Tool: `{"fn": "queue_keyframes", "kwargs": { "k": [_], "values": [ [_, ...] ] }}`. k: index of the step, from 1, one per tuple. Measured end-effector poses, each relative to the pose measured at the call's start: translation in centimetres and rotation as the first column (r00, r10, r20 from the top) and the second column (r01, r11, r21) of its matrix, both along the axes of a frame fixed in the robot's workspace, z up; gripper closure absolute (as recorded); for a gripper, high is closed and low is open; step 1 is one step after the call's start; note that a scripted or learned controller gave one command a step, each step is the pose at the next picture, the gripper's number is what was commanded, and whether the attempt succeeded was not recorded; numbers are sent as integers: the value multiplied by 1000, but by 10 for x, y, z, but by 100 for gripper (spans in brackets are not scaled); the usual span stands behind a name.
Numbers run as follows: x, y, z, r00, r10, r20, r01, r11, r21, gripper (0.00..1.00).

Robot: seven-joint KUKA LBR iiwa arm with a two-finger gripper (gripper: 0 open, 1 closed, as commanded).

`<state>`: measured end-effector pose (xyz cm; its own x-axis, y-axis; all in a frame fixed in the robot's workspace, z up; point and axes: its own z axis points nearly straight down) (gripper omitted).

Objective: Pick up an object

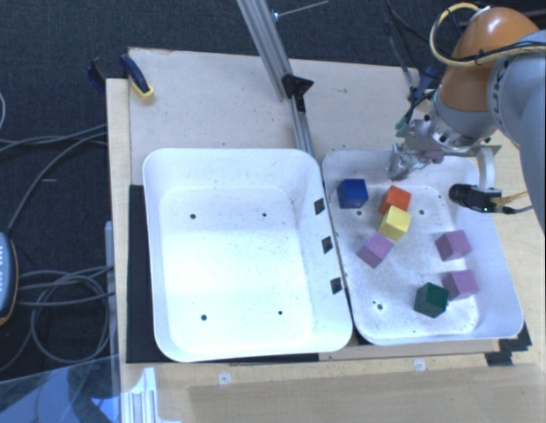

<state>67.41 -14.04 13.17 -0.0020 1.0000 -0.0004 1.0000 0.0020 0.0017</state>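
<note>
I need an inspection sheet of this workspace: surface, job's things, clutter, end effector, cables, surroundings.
Surface: bench bears left bin and right bin.
Job's things: in the right bin, blue cube, orange cube, yellow cube, green cube, three purple cubes.
Clutter: yellow-blue clamp on the bench's far left corner.
End effector: end effector over the right bin's far edge, beside the orange cube.
Cables: black cables on the floor, left.
Surroundings: dark carpet.

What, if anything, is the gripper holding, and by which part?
Nothing shows between the fingers. The gripper hangs over the right bin, just above the orange block, which lies on the bin floor.
</note>
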Motion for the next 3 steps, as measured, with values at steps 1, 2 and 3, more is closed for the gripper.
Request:
{"fn": "queue_keyframes", "kwargs": {
  "k": [1, 2, 3],
  "values": [
    [-1, 0, 45, 1000, -1, 5, 1, 1000, -1, 100],
    [-2, -4, 110, 1000, -1, 8, 1, 1000, -2, 100],
    [-1, -4, 166, 1000, -1, 7, 1, 1000, -2, 100]
  ]
}}
